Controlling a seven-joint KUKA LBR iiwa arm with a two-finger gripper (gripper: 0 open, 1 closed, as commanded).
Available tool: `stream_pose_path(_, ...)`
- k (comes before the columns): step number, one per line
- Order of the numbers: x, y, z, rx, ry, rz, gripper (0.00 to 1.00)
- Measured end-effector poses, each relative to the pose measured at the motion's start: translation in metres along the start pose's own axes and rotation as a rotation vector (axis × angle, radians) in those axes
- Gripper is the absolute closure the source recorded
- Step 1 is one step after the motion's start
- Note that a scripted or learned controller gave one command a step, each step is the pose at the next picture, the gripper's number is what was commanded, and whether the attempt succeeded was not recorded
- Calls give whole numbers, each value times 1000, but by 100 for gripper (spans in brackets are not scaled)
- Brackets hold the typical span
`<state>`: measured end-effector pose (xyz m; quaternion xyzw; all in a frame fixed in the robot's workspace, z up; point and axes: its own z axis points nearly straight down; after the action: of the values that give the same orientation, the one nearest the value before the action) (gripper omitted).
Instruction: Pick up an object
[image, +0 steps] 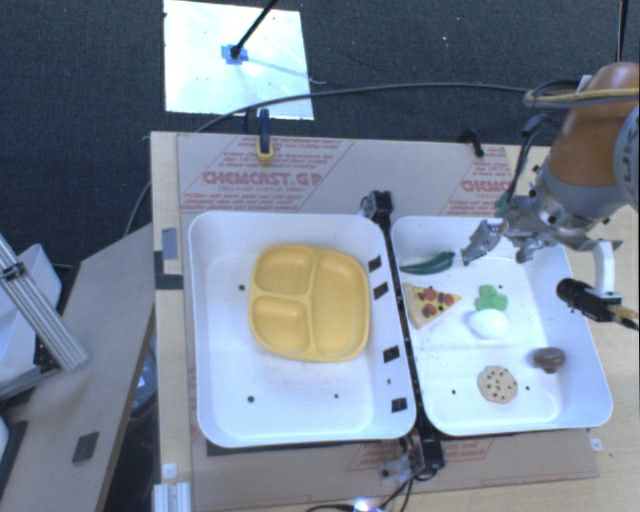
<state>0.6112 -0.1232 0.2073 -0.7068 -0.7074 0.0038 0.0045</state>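
Several toy foods lie in the right bin (575, 400): a green pepper (428, 264), a pizza slice (430, 303), a green leafy piece (490, 297), a white egg (489, 323), a brown lump (547, 359) and a cookie (497, 384). My gripper (502, 247) hovers over the far part of this bin, right of the pepper and above the leafy piece. It is open, with nothing between its fingers.
The left bin (225, 400) holds a yellow divided plate (308, 300). Black clips run along the ridge between the two bins (398, 330). A black fitting (585, 296) juts over the right bin's right rim. The arm (590, 150) fills the upper right.
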Motion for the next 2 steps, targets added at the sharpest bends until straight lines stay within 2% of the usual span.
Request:
stream_pose_path(1,0,3,-8,-13,-1,-2,0)
stream_pose_path(2,0,7,34,-11,-1,-1,0)
